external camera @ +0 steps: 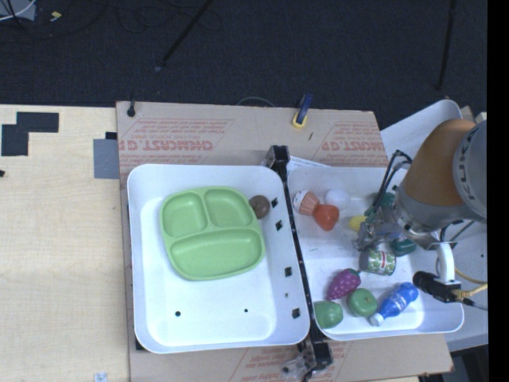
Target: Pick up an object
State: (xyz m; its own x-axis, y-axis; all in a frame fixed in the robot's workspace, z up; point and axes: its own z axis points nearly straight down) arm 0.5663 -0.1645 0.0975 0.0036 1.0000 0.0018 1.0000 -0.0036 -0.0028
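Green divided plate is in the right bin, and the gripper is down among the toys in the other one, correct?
Not quite. The camera view shows the green divided plate in the left bin. The gripper is down among the toys in the right bin, as you said.

Two white bins (151,213); light green divided plate (212,233); brown ball (259,206); purple grapes (343,283); green apple (363,302); blue bottle (395,302); orange cup (325,216); grey arm (469,173), orange band (432,165)
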